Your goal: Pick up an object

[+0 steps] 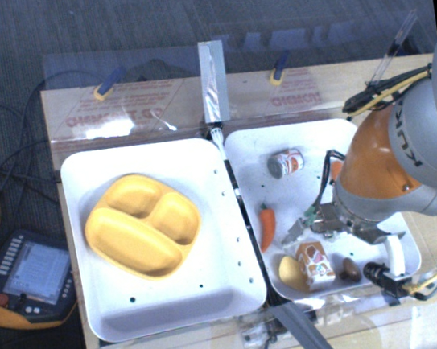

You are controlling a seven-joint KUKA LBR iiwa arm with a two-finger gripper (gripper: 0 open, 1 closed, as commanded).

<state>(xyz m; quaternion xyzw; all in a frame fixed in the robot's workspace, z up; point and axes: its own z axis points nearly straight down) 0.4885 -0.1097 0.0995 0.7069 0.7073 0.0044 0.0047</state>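
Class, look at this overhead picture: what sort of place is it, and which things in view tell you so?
Probably a robotics lab or test bench. A grey and orange arm reaches over two white bins, handheld control pendants lie on cables beside them, and the items are toy-like food, such as a carrot.

The left bin holds a yellow divided plate. In the right bin, a small can lies near the far wall, a carrot beside the left wall, and a small carton between a yellow fruit and a brown item. The arm reaches over this bin, its gripper just above the carton.
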